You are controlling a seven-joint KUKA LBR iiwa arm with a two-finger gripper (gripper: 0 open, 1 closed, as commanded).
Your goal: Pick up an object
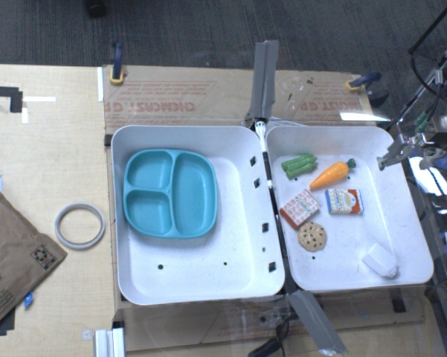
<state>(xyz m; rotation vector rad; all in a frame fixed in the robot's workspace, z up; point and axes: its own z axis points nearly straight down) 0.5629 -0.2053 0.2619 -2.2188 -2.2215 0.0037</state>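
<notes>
— Objects: where are they lying?
— All are sitting in the right bin (420, 225). Nearest, a white block (381, 260) is resting by the front right corner. Behind it a cookie (312, 236) is lying just in front of a red packet (300, 207), with a small carton (343, 201) sitting beside that. Farther back, a carrot (329, 175) is lying tilted next to a green vegetable (299, 164).
— And the gripper (396, 153)?
— It is hanging over the bin's far right rim, apart from every object and holding nothing. Open or closed, I cannot tell.
— The left bin (201, 277)?
— A blue divided plate (170, 193) is sitting there. A tape ring (79, 224) is lying on the bench (44, 162).
</notes>
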